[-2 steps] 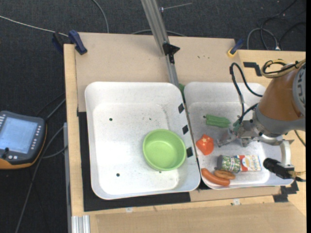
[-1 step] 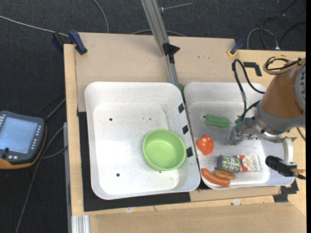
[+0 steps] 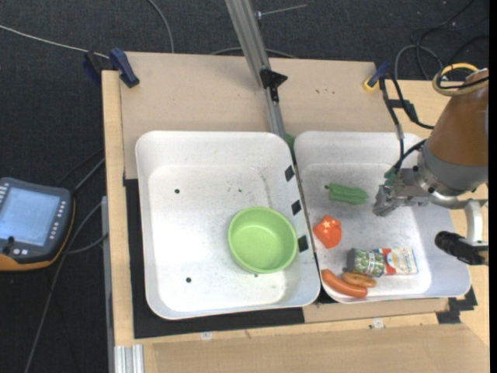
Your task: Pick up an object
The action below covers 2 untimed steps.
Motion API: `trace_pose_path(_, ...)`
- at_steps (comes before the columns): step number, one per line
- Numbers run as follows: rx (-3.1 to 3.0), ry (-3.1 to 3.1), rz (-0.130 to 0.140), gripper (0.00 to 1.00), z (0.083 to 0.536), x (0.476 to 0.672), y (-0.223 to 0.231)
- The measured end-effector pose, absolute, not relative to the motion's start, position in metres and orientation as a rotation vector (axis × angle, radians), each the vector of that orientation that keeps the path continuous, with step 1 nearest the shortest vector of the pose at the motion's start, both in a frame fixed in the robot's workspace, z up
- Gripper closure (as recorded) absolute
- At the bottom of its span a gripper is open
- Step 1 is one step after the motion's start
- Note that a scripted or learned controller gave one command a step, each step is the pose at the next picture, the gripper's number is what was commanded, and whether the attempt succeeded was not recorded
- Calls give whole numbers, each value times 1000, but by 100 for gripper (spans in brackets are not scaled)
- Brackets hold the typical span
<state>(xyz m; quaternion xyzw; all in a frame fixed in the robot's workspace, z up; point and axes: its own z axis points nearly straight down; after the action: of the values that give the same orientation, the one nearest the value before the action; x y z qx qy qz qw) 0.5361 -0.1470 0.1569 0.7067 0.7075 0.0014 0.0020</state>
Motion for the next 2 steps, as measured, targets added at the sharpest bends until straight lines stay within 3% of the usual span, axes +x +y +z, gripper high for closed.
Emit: trace_pose_path(2,2218,2219,4,100,244,534,-149)
